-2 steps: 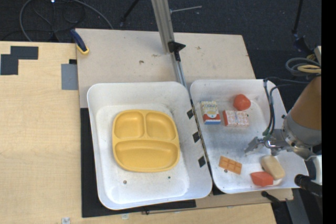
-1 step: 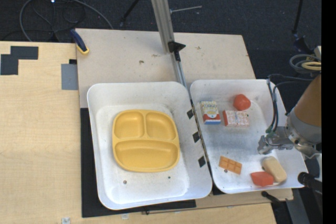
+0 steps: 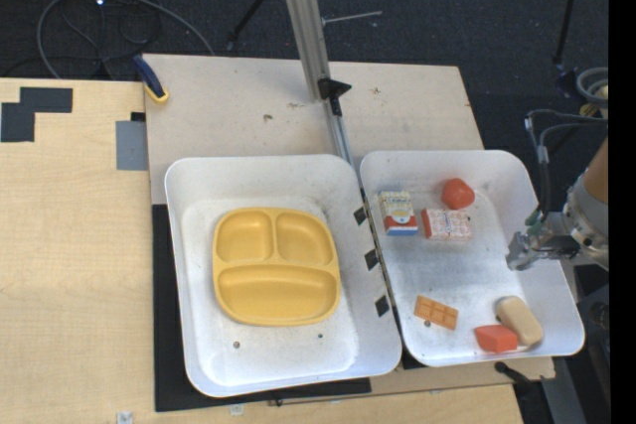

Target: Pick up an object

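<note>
I see gripper (image 3: pixel 525 251) at right bin's (image 3: pixel 497 338) right rim, can't tell its state, nothing visibly held, red ball (image 3: pixel 457 194), small boxes (image 3: pixel 399 212), tan block (image 3: pixel 520 320) in bin, yellow tray (image 3: pixel 275 266) in left bin (image 3: pixel 199 333)

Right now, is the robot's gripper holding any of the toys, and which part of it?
Nothing is held. The gripper sits at the right bin's right rim, apart from the red ball, the boxes and the tan block.
</note>
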Robot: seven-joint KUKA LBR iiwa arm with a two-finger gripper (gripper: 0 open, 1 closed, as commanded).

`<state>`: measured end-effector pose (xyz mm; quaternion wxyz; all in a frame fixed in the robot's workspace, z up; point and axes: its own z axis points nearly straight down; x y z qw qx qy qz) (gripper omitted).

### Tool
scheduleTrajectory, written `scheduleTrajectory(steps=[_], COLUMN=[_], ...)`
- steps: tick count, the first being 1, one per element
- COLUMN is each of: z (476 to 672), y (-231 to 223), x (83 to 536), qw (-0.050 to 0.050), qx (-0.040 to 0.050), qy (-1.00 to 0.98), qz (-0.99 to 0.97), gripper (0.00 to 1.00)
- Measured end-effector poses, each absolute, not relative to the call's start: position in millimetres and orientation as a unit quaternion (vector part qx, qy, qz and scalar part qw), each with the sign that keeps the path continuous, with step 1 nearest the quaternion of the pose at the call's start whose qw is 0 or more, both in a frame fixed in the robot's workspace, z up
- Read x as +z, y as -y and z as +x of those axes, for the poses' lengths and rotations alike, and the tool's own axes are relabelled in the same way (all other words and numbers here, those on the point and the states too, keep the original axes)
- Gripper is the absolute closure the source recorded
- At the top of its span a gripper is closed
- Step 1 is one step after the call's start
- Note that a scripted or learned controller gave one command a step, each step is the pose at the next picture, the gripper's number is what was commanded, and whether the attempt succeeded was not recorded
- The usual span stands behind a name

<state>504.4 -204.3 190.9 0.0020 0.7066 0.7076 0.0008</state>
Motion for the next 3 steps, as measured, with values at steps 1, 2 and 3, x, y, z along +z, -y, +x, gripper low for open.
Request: scheduleTrajectory(steps=[1, 2, 3], z=[506.4, 506.4, 513.5], y=[208.7, 209.2, 157.7], x=[253.9, 257.1, 249.0], qw=[0.002, 0.000, -0.002], qx=[0.0009, -0.0002, 0.0000], qy=[-0.708, -0.708, -0.709], qz=[0.706, 0.706, 0.705], gripper=[1.00, 1.00, 1.00])
